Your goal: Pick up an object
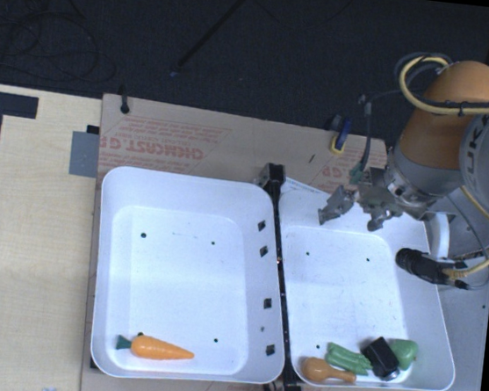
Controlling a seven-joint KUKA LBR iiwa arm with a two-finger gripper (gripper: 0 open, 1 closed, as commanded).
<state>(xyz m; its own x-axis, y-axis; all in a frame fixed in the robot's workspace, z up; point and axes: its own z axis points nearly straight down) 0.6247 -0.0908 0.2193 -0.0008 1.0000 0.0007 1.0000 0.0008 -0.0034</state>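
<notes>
An orange toy carrot [159,349] lies in the left bin [126,220] near its front edge. In the front corner of the right bin [408,308] lie a tan pear-shaped piece [326,372], a green pod-like piece [349,360], a black block [381,357] and a green piece [404,350], bunched together. My gripper [355,210] hangs over the back edge of the right bin, well away from those pieces. Its two fingers are spread apart, with nothing between them.
A black divider [272,273] runs between the two bins. Both bins sit on a brown cardboard sheet [198,140]. A black hose end [422,265] hangs off the arm at the right bin's right wall. Cables trail across the dark background.
</notes>
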